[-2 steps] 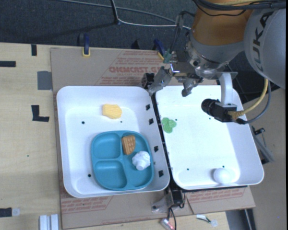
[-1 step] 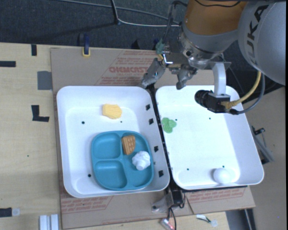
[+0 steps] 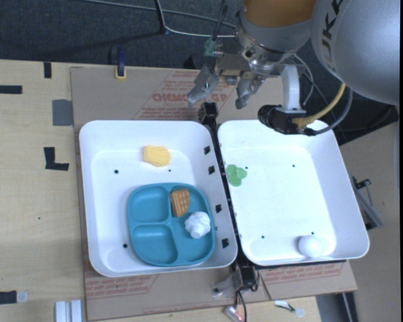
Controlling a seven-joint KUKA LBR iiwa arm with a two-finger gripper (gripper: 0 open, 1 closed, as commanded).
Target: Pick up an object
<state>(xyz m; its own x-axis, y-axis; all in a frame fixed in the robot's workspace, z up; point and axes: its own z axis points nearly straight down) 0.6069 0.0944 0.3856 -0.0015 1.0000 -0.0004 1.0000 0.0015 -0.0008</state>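
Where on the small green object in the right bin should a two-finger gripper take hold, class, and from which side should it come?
Grip the green object across its narrow middle, coming straight down from above. It lies low and flat on the floor of the right bin, close to the left wall, so a sideways approach would likely hit the wall. The gripper hangs open above the bins' far edge, holding nothing.

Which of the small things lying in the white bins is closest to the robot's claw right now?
The green object in the right bin, by its left wall. The gripper hangs above the bins' far edge; the yellow object lies farther left.
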